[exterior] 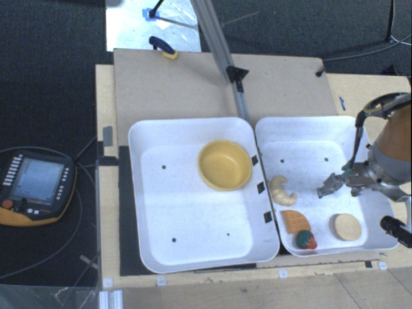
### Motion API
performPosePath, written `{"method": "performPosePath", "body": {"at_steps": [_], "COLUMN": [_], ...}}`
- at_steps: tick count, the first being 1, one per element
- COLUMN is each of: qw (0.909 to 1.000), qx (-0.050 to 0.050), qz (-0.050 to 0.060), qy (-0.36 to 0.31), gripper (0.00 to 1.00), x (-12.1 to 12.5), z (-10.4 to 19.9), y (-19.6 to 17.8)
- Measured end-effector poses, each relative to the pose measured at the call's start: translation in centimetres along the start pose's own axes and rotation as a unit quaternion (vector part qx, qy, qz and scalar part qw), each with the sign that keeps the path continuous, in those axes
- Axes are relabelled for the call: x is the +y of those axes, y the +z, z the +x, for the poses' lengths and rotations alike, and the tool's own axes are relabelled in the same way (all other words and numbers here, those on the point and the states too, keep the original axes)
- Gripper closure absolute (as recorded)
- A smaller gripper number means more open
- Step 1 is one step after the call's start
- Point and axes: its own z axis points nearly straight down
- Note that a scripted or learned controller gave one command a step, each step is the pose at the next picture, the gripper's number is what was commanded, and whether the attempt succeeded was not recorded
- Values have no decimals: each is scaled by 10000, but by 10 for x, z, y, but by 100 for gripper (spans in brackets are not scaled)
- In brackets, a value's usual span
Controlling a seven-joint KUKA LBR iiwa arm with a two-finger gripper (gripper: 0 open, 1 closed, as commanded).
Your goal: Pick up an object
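My gripper [327, 187] hangs over the right bin [302, 134], reaching in from the right on the grey arm with its orange band [394, 139]. It points left over bare bin floor. A cream crescent-shaped piece [281, 190] lies to its left, a short gap away. A round beige disc [346, 226] lies below and right of it. An orange flat piece [296, 221] and a small green and red object [306, 239] sit near the bin's front left corner. Nothing shows in the gripper.
A yellow bowl [224, 165] stands in the left bin [161, 224], near its back right. A metal pole [219, 40] slants across the cardboard behind the bins. A teach pendant [32, 185] lies on the floor at far left.
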Motion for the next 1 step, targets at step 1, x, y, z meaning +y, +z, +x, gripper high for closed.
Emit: {"method": "performPosePath", "body": {"at_steps": [1], "qw": [10000], "qx": [-1], "qz": [-4], "qy": [-1], "gripper": [0], "x": [-1], "z": [0], "y": [52]}}
